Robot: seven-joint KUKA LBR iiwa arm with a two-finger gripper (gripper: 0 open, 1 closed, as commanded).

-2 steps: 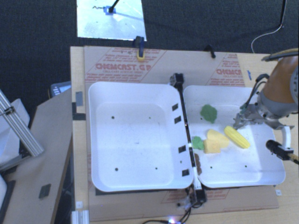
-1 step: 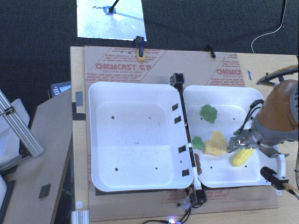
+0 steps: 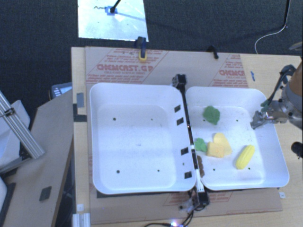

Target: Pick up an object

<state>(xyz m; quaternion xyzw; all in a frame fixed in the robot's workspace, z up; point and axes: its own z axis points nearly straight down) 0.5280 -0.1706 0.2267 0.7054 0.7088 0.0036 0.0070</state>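
Only readable text: the board under the bins

The brown board has "CHEMCAST GP" printed in red, upside down from the camera's side, once above the left bin and again, partly cut off, above the right one.

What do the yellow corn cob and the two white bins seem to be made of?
The corn cob looks like moulded plastic or rubber, a toy: even yellow colour, smooth rounded form. The left bin and the right bin look like thin formed plastic, slightly glossy, with rounded rims and soft corners. The view cannot confirm more.
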